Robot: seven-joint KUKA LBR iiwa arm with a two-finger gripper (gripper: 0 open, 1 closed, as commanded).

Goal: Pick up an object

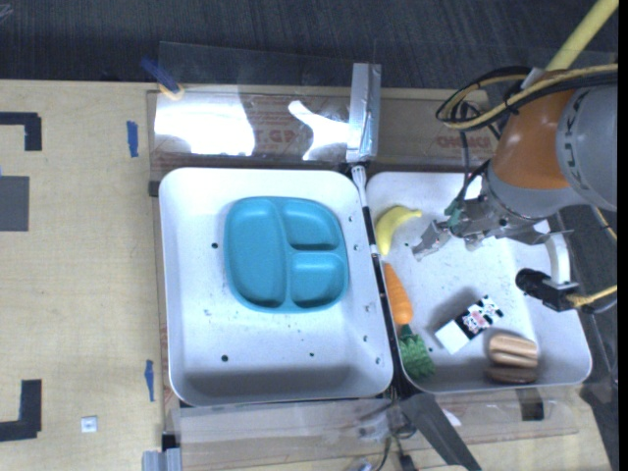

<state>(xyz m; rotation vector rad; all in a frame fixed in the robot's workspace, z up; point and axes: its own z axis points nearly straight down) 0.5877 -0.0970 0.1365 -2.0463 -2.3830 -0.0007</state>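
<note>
two shallow white bins sat side by side; the left bin [196,361] held a blue divided plastic tray [287,253]. the right bin [569,356] held a yellow banana [392,226], orange carrot [397,297] and brown bread roll [511,355]. the gripper [429,240] hovered just beside the banana, fingers apart, clasping nothing.

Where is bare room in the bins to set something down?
Left bin: bare floor in front of the blue tray. Right bin: a bare patch between carrot, banana and gripper. Its front is crowded by the carton and bread.
</note>
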